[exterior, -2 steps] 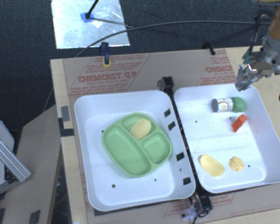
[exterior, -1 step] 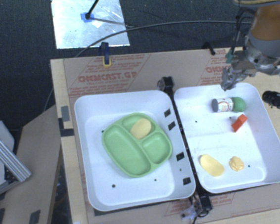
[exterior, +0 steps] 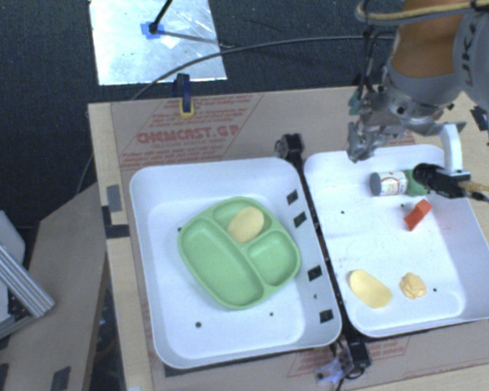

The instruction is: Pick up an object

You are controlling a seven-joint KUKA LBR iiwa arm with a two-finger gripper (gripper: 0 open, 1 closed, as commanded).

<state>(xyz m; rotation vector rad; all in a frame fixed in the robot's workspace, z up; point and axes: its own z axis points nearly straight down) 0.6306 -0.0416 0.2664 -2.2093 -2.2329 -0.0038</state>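
My gripper (exterior: 361, 145) hangs over the far left part of the right bin (exterior: 466, 241), below the orange-banded wrist. A small can (exterior: 392, 184) with a grey lid lies on its side just right of and nearer than the gripper, apart from it. A red wedge (exterior: 417, 215) sits nearer still. Toward the bin's front lie a yellow oval piece (exterior: 369, 289) and a small yellow lump (exterior: 412, 285). In the left bin (exterior: 161, 268) a green divided plate (exterior: 226, 266) carries a pale yellow piece (exterior: 246, 224) in its far compartment.
A black clip row (exterior: 310, 227) runs along the seam between the bins. A black fitting with a cable (exterior: 441, 179) lies by the can's right end. Cardboard (exterior: 220, 128) lies under the bins, and a blue clamp (exterior: 183, 92) stands at its far edge.
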